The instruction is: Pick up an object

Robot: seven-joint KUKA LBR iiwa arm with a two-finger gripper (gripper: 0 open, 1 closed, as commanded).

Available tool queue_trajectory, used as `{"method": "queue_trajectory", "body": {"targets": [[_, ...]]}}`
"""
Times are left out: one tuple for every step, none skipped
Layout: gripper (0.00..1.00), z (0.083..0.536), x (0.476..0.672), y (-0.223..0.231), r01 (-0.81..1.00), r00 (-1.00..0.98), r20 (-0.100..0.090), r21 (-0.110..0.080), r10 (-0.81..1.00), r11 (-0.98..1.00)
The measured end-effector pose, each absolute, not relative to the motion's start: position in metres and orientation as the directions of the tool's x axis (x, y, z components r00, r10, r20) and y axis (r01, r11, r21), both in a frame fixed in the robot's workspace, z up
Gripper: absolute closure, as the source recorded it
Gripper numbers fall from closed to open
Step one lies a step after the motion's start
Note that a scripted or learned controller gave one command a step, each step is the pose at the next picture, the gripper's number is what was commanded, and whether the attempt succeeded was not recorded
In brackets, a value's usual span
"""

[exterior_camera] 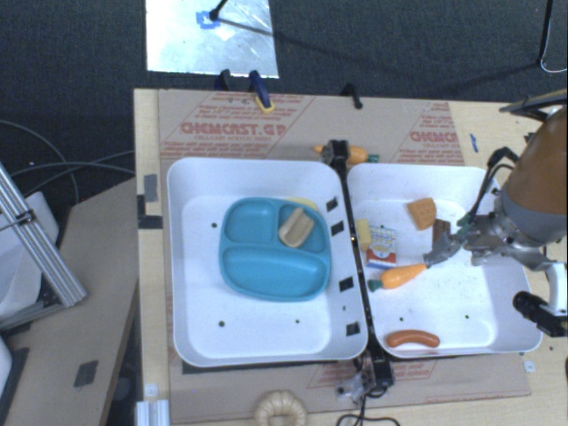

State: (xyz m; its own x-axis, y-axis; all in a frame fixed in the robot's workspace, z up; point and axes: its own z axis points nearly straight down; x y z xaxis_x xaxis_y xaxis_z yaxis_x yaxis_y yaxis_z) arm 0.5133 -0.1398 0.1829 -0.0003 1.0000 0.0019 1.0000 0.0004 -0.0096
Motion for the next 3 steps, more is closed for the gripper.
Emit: {"method": "queue_trajectory", "body": {"targets": [[0.00, 0.188, 0.516, -0.140, 1.000, -0.003, 0.000, 0.001, 1.000, 0.003], [0.00, 0.142, 0.523, -0.145, 1.000, -0.001, 0.001, -0.002, 1.000, 0.001], [0.00, 0.093, 0.525, -0.146, 1.000, 0.000, -0.001, 0.006, 1.000, 0.000]]}}
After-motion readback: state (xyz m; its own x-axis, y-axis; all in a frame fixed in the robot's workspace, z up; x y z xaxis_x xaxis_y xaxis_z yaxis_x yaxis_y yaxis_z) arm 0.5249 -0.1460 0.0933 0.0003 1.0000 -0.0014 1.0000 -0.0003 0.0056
